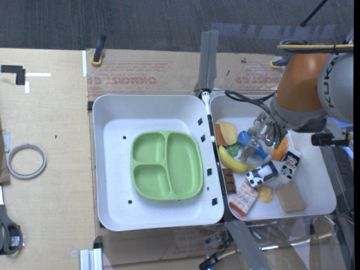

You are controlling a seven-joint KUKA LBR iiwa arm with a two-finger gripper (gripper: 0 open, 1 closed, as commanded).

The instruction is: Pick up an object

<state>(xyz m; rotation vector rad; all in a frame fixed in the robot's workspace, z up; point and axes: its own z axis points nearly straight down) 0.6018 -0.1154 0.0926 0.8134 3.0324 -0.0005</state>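
Wooden bench (45, 122) — two white bins (107, 167); pincer (260, 140) state unclear.

Bright, even light; soft shadows.

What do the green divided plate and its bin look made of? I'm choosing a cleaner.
Green plate: probably plastic, matte, with an even colour and soft moulded ridges between its three compartments. Left bin: likely smooth white plastic, judging by its rounded corners and faint sheen.

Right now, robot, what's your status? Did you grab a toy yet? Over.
End effector low in right bin, over blue toy; grip unconfirmed. Banana and orange piece crowd it. Green divided plate in left bin.
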